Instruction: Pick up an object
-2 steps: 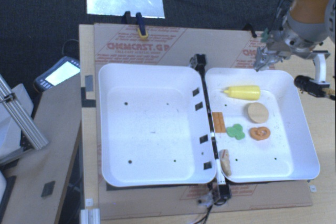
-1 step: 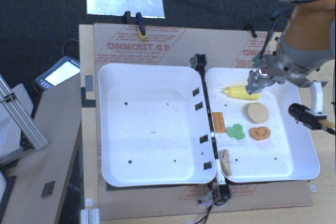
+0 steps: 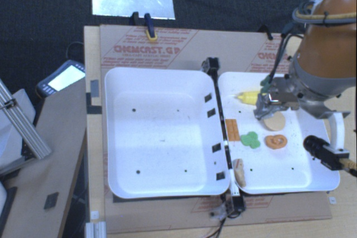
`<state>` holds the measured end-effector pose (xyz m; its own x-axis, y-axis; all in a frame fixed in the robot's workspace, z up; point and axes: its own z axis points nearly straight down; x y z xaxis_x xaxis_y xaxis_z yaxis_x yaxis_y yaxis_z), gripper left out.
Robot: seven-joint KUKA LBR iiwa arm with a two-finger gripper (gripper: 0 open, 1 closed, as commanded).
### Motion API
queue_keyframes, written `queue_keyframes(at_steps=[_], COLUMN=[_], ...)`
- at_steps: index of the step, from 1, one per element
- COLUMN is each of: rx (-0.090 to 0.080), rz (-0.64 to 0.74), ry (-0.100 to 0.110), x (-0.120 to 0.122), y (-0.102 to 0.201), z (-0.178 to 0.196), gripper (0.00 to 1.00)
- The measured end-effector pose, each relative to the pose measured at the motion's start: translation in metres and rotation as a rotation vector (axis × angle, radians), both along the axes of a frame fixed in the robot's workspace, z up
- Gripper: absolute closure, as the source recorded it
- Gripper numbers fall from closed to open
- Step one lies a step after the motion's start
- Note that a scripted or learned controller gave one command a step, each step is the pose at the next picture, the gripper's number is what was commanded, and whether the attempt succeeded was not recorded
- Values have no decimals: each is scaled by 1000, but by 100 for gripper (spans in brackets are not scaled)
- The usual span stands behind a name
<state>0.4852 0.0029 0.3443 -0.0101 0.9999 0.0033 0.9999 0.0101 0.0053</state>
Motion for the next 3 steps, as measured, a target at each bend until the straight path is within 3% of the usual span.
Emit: queue_keyframes(at_steps=[1, 2, 3], rx=[-1, -4, 2], rz=[0, -3, 0], ry=[-7, 11, -3], x=[20, 80, 0], y=[49, 78, 119], z=[81, -27, 55], gripper=[100, 100, 100])
